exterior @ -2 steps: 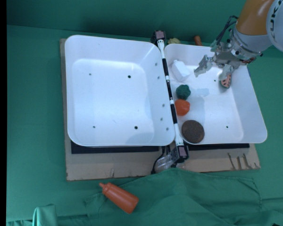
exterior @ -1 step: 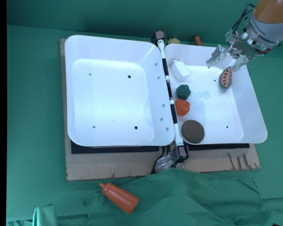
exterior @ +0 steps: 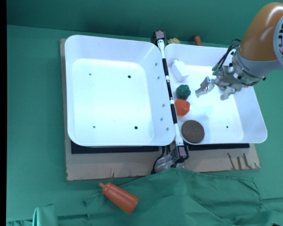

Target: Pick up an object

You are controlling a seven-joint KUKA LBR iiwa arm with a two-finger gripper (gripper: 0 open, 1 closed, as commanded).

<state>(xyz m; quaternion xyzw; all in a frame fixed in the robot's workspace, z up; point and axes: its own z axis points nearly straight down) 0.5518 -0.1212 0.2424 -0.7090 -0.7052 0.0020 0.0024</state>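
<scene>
Objects sit in a column along the left wall of the right bin (exterior: 254, 126) in the camera view, and my end effector (exterior: 216, 89) hangs over that bin's upper middle, fingers spread with nothing between them. From it, the green lump (exterior: 183, 91) lies at nine o'clock and is the nearest; the white block (exterior: 180, 70) sits at ten o'clock, the orange-red piece (exterior: 181, 107) at about eight, and the brown disc (exterior: 193, 131) at seven, farther off. The white block's long axis runs roughly from eleven to five. The green lump and orange-red piece are nearly touching and both crowd the divider between the bins, so I judge little finger room on their nine o'clock side. Bare floor at my five and six o'clock gives open room. The left bin (exterior: 80, 51) lies well apart.
</scene>
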